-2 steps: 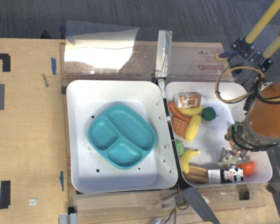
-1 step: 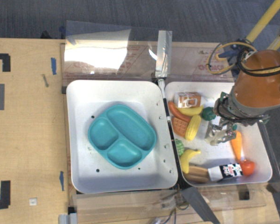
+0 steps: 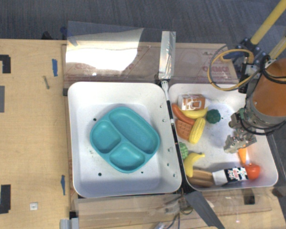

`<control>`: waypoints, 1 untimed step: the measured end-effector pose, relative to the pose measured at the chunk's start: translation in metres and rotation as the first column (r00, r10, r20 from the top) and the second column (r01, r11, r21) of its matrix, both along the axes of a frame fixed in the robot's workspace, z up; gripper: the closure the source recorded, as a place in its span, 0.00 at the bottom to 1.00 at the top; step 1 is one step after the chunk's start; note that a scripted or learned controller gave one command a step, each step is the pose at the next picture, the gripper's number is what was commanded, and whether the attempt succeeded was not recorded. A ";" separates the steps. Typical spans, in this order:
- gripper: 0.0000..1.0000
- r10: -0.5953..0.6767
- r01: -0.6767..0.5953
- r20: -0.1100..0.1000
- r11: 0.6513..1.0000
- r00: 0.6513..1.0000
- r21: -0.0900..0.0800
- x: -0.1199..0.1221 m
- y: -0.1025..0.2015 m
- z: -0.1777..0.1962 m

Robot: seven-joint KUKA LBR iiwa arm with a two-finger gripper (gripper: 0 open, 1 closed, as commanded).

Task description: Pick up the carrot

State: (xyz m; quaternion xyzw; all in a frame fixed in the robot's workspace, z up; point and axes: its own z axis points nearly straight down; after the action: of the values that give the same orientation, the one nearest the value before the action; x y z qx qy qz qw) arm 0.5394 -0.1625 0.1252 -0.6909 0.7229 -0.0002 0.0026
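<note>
The carrot is a short, narrow orange piece on the floor of the right bin, near its right wall. My gripper hangs directly over the carrot's upper end and touches or overlaps it in the camera view. The carrot's lower end pokes out below the gripper towards a round orange-red tomato. The wrist and its orange band hide the bin's right rim.
The right bin also holds a bottle along its front wall, a banana, a green vegetable, corn, a red-orange sausage-like piece, a small box and a green ball. A teal divided plate lies in the left bin.
</note>
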 end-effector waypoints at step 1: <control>1.00 0.168 -0.168 0.016 0.986 0.986 -0.003 -0.054 -0.037 -0.037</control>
State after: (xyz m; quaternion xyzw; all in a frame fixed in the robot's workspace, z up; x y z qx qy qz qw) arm 0.4858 -0.1990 0.0884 -0.7492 0.6623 -0.0061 0.0078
